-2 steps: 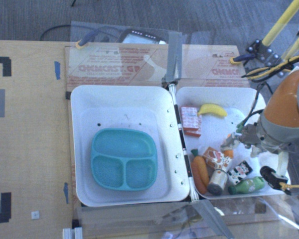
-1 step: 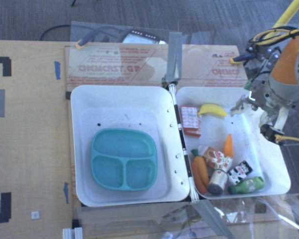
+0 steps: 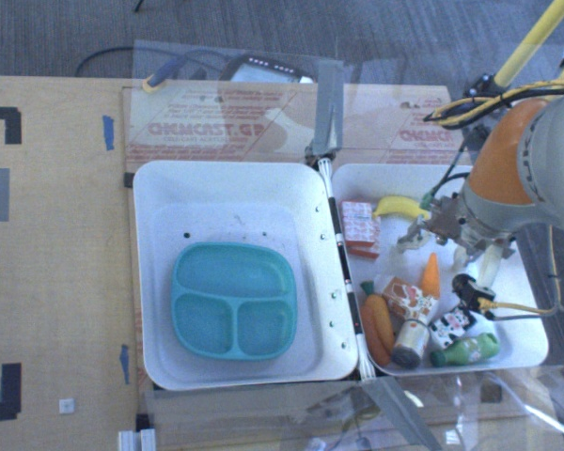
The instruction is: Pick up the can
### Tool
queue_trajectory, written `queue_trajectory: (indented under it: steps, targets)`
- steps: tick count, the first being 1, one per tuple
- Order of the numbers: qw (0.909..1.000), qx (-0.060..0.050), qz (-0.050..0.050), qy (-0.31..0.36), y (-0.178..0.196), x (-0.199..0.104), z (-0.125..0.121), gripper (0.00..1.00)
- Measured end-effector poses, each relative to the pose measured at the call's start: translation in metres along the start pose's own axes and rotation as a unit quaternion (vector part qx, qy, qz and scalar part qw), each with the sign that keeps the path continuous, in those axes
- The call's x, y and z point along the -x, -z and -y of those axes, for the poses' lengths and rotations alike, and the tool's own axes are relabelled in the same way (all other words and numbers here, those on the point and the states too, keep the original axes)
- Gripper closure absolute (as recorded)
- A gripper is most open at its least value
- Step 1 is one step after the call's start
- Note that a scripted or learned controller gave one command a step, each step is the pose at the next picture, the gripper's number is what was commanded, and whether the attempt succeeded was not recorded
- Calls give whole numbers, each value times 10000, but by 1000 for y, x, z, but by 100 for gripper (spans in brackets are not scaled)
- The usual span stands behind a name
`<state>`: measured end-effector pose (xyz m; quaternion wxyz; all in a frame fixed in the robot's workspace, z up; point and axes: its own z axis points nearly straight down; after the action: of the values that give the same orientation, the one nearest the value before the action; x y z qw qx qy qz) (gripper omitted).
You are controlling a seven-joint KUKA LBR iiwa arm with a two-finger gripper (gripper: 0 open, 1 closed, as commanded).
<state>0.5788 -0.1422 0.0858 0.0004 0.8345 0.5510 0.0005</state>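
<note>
The small cylindrical metal can (image 3: 410,336) lies tilted at six o'clock below the gripper (image 3: 448,236); its fingers' state I cannot tell.

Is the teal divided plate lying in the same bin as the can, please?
No. The teal divided plate lies in the left bin, while the can lies among toy foods in the right bin.

Two bins are sitting side by side on the table (image 3: 56,252). A tray (image 3: 233,301) is lying in the left bin (image 3: 160,195). In the right bin (image 3: 531,341), a box (image 3: 360,227) and banana (image 3: 401,206) are lying at the back, a can (image 3: 410,338), carrots and bottle (image 3: 467,349) crowding the front. The claw (image 3: 456,242) is hanging over the middle.
</note>
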Motion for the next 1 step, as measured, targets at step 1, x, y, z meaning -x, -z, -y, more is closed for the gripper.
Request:
queue_trajectory:
  steps: [1]
  targets:
    - [9999, -2, 3, -144, 51, -13, -87, 0]
